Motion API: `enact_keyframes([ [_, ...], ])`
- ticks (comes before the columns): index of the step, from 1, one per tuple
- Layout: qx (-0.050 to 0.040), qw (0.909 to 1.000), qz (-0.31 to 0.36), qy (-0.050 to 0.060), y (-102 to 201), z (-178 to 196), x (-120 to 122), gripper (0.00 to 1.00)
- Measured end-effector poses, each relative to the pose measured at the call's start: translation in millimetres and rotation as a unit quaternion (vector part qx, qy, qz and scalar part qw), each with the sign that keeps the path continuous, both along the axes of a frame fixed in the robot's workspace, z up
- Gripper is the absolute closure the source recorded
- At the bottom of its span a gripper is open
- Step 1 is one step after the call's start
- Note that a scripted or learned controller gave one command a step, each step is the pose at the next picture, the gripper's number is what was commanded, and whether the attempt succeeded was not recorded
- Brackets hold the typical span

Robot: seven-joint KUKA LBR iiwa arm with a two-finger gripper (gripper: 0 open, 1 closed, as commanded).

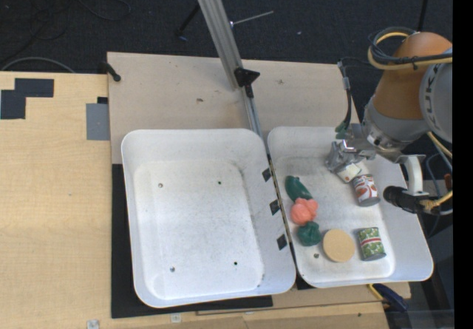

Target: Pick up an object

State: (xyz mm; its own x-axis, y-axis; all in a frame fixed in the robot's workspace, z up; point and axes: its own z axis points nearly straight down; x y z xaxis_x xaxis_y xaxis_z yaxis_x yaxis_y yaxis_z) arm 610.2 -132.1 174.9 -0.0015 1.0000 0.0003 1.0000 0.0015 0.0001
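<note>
Toward the upper right of the frame, your hand (346, 157) hangs low over the right-hand shallow white bin (414, 265), close above a small white piece (350, 171) and just up-left of the red-and-white cylindrical can (363, 190) lying on its side. I cannot tell how the hand is set, and nothing can be seen gripped in it.

Your candidates all sit in that right bin: the can, a green-labelled can (371, 243) near the lower right, a flat tan wooden disc (339, 246) beside it, and along the bin's left wall a dark green soft shape (298, 188), an orange-pink lumpy toy (304, 211) and a second dark green lump (309, 233), these three touching or nearly so. The left white bin (140, 172) holds no candidates.

To do this well, I judge the red-and-white can your best target: it is nearest and stands apart from its neighbours. Close across its narrow width, not along its length, since it may roll. Avoid the crowded trio by the wall, where you could nudge two things at once. The disc looks too flat to catch easily.
</note>
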Motion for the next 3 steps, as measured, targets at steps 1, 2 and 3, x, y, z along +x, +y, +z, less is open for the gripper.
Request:
enact_keyframes([
  [1, -0.0002, 1.0, 0.0, 0.0, 2.9, 44.1, -4.1, 1.0],
  [2, -0.0003, 1.0, 0.0, -0.001, 2.0, 86.1, -4.1, 1.0],
  [3, 0.0012, 1.0, 0.001, 0.003, 51.1, 71.3, -17.2, 1.0],
])
